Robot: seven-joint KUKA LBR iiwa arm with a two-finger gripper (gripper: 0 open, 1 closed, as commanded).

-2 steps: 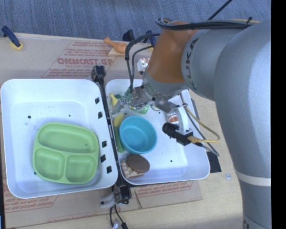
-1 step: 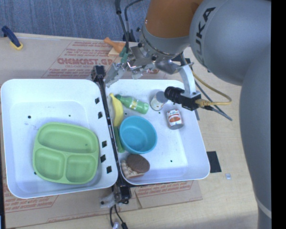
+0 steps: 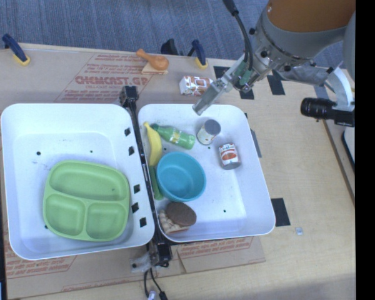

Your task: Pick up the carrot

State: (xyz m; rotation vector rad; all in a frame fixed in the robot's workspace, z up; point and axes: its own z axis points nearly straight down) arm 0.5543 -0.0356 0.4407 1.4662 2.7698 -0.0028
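An orange, club-shaped item (image 3: 152, 60) lies on the cardboard beyond the bins, at the far middle; it is the only orange thing I can make out, and I cannot tell whether it is the carrot. My gripper (image 3: 200, 107) hangs over the far rim of the right bin (image 3: 256, 192), pointing down and to the left. It is just left of a small grey can (image 3: 208, 130) and well apart from the orange item. Nothing is visibly held in it.
The right bin holds a banana (image 3: 153, 144), a green bottle (image 3: 176, 136), a blue bowl (image 3: 181, 175), a red-labelled can (image 3: 229, 155) and a brown round item (image 3: 179, 215). A green divided plate (image 3: 86, 200) lies in the left bin (image 3: 19, 130). A white-and-red packet (image 3: 194, 85) lies behind the right bin.
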